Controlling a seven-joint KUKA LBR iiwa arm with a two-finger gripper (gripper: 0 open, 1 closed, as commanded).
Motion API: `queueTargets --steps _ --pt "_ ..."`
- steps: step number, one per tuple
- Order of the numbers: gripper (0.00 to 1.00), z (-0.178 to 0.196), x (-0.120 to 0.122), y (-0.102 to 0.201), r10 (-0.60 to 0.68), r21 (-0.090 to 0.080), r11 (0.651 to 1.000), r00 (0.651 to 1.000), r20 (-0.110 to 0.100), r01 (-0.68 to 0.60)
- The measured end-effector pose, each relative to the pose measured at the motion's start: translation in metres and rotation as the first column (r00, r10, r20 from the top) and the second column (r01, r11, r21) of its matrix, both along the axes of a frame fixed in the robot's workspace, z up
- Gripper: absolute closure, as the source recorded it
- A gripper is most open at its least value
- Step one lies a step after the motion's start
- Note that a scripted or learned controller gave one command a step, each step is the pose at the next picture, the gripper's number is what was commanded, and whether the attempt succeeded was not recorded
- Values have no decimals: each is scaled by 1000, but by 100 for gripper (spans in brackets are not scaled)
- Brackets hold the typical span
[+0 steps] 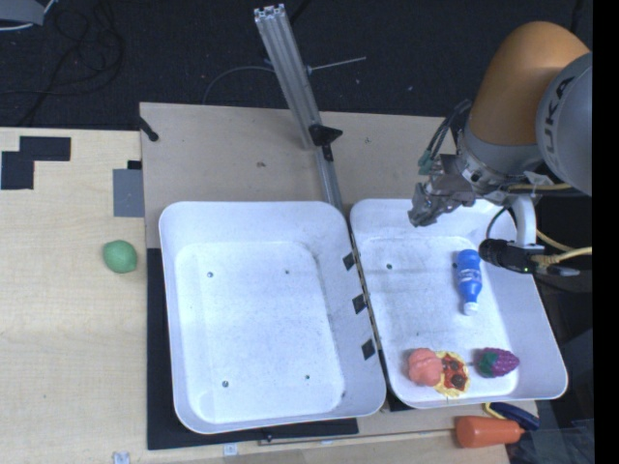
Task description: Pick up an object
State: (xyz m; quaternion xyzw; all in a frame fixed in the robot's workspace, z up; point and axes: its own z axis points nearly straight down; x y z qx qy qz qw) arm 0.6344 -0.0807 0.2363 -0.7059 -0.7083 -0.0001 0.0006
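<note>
So the grey arm with the orange band comes in from the right, and its dark two-finger gripper hangs over the far-left corner of the right shallow white bin, with nothing between the fingers as far as I can see; whether they're spread or pressed together, I honestly can't tell from this angle. The stuff to grab is all in that right bin: a small blue plastic bottle with a white cap lying lengthwise near the middle-right, well apart from the gripper, and along the near edge a pink-orange lumpy toy touching a yellow-and-red flat piece, with a purple bumpy grape-like toy just beside them. The left white bin sits right next to it, joined by black clips. A green ball sits out on the wooden bench to the left, an orange carrot-like thing lies just outside the right bin's near edge, and a slanted aluminium rail stands behind the bins. Black cables loop by the bin's right rim.
</note>
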Motion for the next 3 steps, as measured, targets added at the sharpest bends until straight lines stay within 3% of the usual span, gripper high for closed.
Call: queueTargets --steps 2,3 --pt "100 4 -12 95 -1 0 1000 1000 0 1" --pt "100 3 -16 158 1 0 1000 1000 0 -1"
